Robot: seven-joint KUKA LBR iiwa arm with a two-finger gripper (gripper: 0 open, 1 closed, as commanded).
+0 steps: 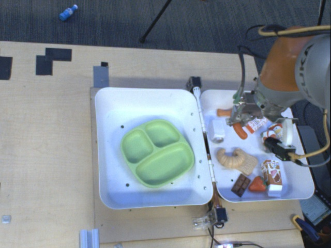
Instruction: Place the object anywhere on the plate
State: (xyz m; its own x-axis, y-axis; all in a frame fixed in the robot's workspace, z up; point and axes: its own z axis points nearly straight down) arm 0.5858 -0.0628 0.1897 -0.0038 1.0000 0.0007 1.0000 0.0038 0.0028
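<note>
Plate lies left of your gripper, which hangs over the carrot; grip state unclear

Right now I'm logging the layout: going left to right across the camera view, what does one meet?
Green plate → croissant → chocolate bar → small carton

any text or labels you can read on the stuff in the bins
No text can be read at this size.
Red and white packet by the end effector: printing blurred.
Small carton with a red and white printed face: too small to read.
Brown bar: no legible marking.
Green plate: no marking seen.
</note>
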